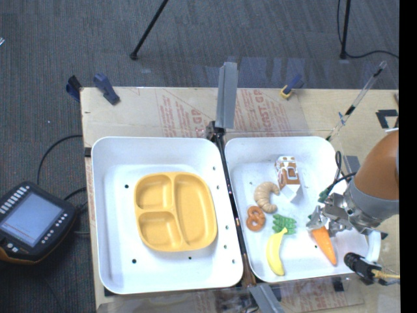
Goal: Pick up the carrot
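Observation:
The orange carrot (324,246) lies in the right bin (242,156), near its front right corner, with its tip pointing toward the front edge. My gripper (324,219) hangs at the carrot's thick upper end, right over it or touching it. The grey wrist and its orange band come in from the right and cover the gripper's far side. The carrot still rests on the bin floor.
Left of the carrot lie a yellow banana (276,253), a green vegetable piece (284,224), a pretzel (255,218), a croissant (266,195) and a small gingerbread house (287,172). A yellow divided plate (174,210) sits in the left bin (107,175).

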